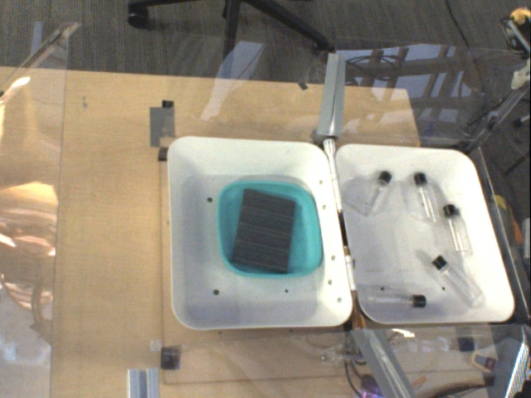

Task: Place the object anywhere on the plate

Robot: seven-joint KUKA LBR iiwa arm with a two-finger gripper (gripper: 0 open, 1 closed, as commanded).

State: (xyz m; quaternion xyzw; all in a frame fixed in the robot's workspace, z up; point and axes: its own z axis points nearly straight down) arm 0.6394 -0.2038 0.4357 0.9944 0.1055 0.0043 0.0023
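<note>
A teal plate (307,230) sits in the middle of the left white bin (191,222). A dark grey ribbed rectangular block (264,230) lies flat on the plate, slightly tilted, covering most of its centre.
The right white bin (489,222) holds several clear vials with black caps, such as one (380,186) at the back left and one (397,300) along the front wall. A metal rail (330,98) runs back from between the bins. Office chair legs (232,2) stand beyond the bench.
</note>
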